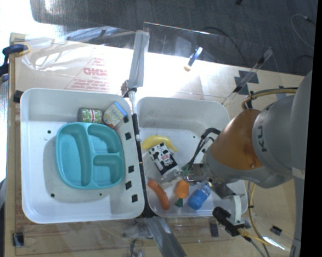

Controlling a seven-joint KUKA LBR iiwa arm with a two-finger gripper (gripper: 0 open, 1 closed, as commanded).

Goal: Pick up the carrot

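Bins (39, 144) side by side; the left holds a blue tray (90, 155). Over the right bin, the gripper (186, 173) sits right above the carrot (182, 189), jaw opening impossible to tell. Bottle (199, 197) beside carrot.

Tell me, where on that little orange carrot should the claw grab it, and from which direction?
Probably across the carrot's thick orange middle, coming straight down from above. It is short and stubby, lying flat on the right bin's floor. A blue bottle crowds its right side and a sausage lies to its left, so the fingers would fit best if they closed along the freer gaps. The gripper hovers just above it.
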